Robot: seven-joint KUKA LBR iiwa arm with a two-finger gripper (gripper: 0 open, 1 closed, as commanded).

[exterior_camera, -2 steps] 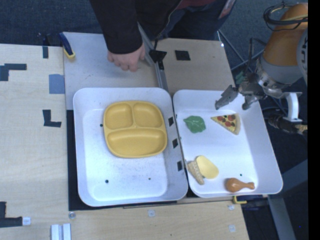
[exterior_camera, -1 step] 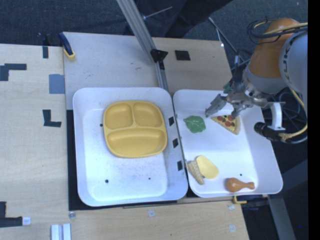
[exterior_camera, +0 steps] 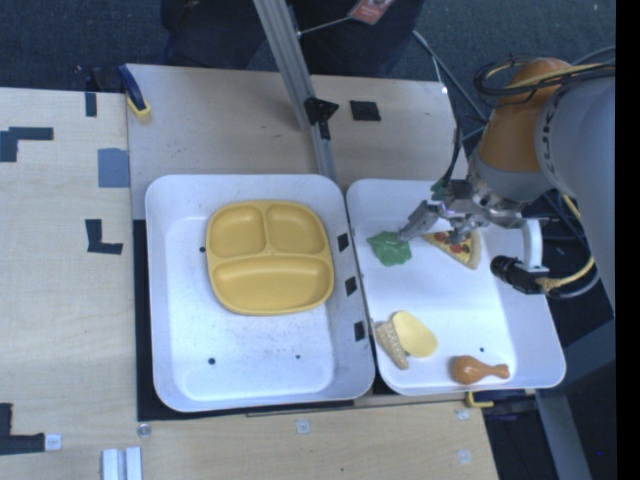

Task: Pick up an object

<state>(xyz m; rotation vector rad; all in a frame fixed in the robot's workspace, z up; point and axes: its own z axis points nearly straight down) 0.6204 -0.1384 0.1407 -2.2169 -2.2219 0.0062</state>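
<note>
A: End effector is low in the right bin, tips right at the green piece. Jaws look narrow, nothing between them yet imo.

B: It should straddle the green piece before it shuts.

A: Same bin: pizza slice, 1 drumstick, yellow chip w/ a bread bit. Left bin has 1 yellow tray.

Grey robot arm with an orange band

The arm is smooth grey, orange above the wrist, with black and yellow cables looping around its metal gripper.
</note>
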